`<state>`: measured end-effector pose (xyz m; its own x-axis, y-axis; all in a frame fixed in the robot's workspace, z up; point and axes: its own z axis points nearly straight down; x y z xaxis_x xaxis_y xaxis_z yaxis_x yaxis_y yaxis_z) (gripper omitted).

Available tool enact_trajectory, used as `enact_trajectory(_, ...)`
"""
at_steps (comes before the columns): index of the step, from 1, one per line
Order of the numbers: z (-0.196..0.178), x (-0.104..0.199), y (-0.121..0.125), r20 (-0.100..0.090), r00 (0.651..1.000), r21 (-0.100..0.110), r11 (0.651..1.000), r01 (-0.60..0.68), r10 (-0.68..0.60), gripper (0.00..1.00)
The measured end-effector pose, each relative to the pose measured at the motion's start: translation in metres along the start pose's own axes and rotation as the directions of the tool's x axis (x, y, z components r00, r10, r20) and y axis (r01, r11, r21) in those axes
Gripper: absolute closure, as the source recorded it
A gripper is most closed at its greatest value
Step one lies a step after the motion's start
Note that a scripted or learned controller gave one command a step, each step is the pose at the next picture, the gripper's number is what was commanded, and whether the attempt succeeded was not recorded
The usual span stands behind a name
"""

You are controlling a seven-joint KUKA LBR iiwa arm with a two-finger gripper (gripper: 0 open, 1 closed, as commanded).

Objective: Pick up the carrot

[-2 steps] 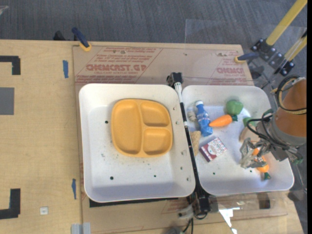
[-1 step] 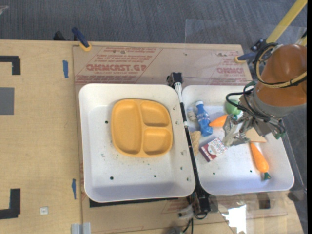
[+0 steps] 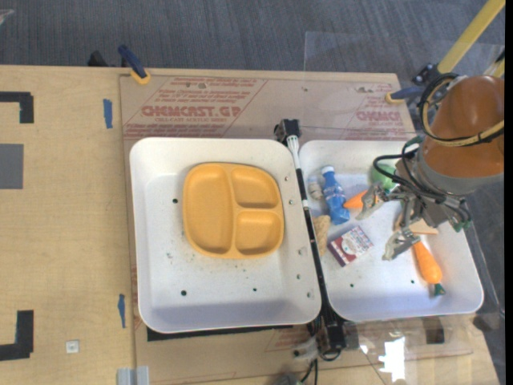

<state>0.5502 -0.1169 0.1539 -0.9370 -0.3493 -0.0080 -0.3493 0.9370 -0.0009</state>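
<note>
Gripper (image 3: 394, 224) open, fingers spread (nothing between them), in the right bin (image 3: 469, 299). Carrot (image 3: 427, 265) lies just beside its nearer finger, outside the gap.

You're looking at a smooth, seemingly plastic yellow plate (image 3: 233, 210) lying in a glossy white bin (image 3: 152, 255) on matt wood bench (image 3: 56, 239).

A grey robot arm (image 3: 461, 163) with a broad orange band, looped with black and yellow cables, ends in a metal two-fingered tool (image 3: 398, 229) at the frame's right.
</note>
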Motion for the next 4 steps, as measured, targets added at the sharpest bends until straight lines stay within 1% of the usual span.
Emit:
enact_trajectory(1,0.06,0.027,-0.066,-0.004,1.0,0.001,1.0,-0.011,0.011,0.0)
enact_trajectory(2,0.064,0.045,-0.08,0.008,0.979,-0.002,0.979,0.202,-0.202,0.0)
enact_trajectory(3,0.064,0.08,-0.082,0.005,1.0,0.004,1.0,-0.017,0.017,0.0)
enact_trajectory(4,0.063,0.06,0.0,0.008,0.989,0.006,0.989,0.148,-0.148,0.0)
